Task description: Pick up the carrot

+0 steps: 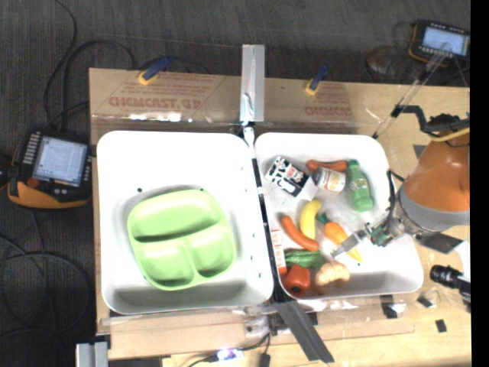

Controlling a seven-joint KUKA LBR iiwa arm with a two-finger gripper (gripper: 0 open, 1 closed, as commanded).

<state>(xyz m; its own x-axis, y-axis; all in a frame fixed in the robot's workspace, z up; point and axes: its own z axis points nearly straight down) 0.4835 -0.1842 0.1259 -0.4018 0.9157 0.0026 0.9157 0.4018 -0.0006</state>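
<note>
One carrot [298, 233] is lying just left of the banana [309, 217]. It is looking light, hard and smooth, so grabbing its middle seems best. The gripper [353, 243] is hanging nearby; I cannot tell its state.

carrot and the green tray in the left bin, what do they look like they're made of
The carrot looks like moulded toy plastic: even orange, smooth, slightly shiny. The green tray also looks like plastic, a pale matte green with moulded compartments and rounded rims. Both are guesses from the look alone; the view is too coarse to be sure.
</note>
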